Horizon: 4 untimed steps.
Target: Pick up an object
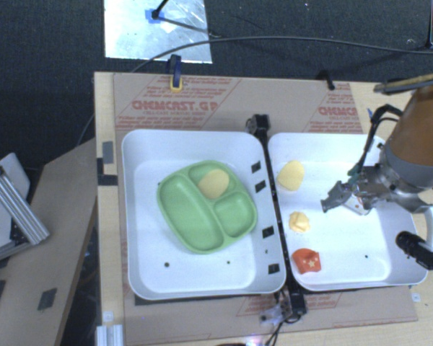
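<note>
Yellow object (299,222) in right bin (346,272); cardboard-covered bench (202,96), dark carpet (43,49).

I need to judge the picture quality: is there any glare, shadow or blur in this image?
Camera view: strong glare on the foil sheet behind the bench; the white bins look bright but keep detail; soft shadow under the gripper; the arm's orange band is slightly blurred.

floor: dark carpet (43,63) | bench (224,96): brown printed board, frame centre | upper frame: shiny foil sheet (159,20) | left edge: aluminium rail (14,204)
</note>
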{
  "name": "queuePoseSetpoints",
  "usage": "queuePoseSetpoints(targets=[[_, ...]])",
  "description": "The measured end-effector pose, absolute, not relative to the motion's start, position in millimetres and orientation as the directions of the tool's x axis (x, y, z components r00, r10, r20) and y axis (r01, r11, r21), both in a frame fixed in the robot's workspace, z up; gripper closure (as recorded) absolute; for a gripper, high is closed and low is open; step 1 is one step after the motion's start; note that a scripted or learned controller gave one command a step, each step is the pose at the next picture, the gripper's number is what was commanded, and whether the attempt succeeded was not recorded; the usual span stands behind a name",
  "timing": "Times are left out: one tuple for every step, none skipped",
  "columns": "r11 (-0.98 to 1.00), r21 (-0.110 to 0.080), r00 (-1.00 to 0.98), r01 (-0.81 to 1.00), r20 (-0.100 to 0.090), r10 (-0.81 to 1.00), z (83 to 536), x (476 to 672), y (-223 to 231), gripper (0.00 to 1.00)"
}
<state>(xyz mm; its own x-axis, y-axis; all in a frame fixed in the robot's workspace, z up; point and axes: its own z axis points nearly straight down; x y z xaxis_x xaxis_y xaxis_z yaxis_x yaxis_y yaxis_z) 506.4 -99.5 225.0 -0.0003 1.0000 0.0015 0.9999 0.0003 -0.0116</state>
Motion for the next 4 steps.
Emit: queuePoseSetpoints(targets=[[0.003,0.001,-0.003,1.0,0.0,1.0,231.0,509.0,-99.1,0.0],[0.001,-0.003,-0.001,1.0,0.001,1.0,172.8,500.7,-100.4,0.0],[0.001,-0.004,-0.001,1.0,0.002,1.0,123.4,491.4,-95.7,0.0],[0.001,-0.001,-0.001,1.0,0.001,1.0,82.7,491.7,-95.4,0.0]])
